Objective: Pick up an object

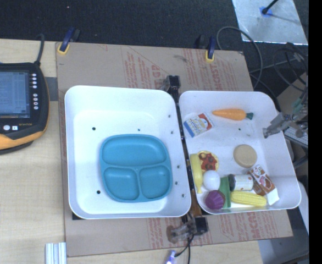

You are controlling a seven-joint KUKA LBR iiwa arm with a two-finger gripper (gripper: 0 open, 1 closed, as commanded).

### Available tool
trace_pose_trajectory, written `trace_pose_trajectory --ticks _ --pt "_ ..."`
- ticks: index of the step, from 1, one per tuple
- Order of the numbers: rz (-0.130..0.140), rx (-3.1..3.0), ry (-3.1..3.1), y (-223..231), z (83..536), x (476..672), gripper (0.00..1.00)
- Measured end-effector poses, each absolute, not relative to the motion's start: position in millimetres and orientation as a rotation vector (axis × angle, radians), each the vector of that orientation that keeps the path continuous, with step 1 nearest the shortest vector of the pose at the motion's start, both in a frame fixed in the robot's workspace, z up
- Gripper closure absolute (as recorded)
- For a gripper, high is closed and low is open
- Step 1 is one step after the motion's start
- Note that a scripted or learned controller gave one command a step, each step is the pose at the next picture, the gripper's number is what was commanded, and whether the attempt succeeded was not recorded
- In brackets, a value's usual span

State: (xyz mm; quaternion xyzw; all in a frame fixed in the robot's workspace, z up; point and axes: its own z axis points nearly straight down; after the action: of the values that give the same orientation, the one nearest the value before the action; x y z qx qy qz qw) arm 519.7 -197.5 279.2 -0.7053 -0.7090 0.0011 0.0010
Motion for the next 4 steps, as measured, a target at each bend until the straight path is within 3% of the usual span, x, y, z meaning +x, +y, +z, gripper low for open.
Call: trace_pose_trajectory --ticks 1,2,3,4 --pt "0.007 -2.211 -2.228 -211.5 150.8 573.6 0.00" --pt "0.006 -2.213 -2.226 -212.0 137.6 531.0 0.00" --pt "0.006 -2.211 -2.226 -197.3 91.4 554.0 0.00" --pt "0.002 -2.215 -2.225 -200.0 92.3 592.0 0.00"
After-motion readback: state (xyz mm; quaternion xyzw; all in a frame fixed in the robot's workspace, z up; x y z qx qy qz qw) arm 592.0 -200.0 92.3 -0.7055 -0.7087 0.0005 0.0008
